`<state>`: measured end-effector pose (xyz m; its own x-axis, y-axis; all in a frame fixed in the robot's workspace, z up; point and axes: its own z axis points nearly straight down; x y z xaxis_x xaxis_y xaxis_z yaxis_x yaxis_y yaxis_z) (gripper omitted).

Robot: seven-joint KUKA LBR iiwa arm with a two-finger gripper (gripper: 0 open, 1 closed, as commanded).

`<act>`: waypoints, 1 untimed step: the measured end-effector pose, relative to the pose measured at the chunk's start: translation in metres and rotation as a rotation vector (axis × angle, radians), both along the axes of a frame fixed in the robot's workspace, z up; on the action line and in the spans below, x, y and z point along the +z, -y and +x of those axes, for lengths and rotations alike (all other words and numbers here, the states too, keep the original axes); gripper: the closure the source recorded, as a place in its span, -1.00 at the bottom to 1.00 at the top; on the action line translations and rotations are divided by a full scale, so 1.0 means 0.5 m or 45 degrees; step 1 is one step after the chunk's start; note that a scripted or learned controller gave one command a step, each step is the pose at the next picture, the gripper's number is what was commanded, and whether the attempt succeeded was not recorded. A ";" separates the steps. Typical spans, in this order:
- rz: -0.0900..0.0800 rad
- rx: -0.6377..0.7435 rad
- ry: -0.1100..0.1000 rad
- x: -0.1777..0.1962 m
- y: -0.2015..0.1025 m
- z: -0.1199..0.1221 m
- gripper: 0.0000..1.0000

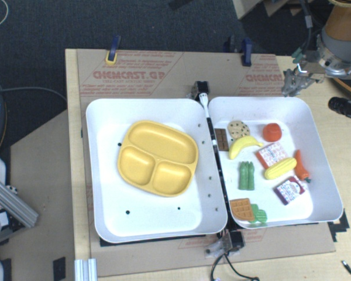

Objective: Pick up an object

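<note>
A: Gripper (292, 82) up at the far corner of the right bin (324, 157), over the rim, holding nothing; finger spread impossible to tell.

B: Toy food packed tight below: banana (243, 146) touching cookie (238, 128), tomato (272, 132) just beside. Likely to snag two, or close on the bin's wall.

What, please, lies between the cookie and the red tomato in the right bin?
In the camera view, bare white bin floor separates the cookie from the tomato; the banana sits just below that stretch.
</note>
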<state>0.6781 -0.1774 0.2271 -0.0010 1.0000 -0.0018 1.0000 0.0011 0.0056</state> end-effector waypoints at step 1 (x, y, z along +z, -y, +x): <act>0.004 0.003 -0.010 -0.007 -0.077 -0.044 1.00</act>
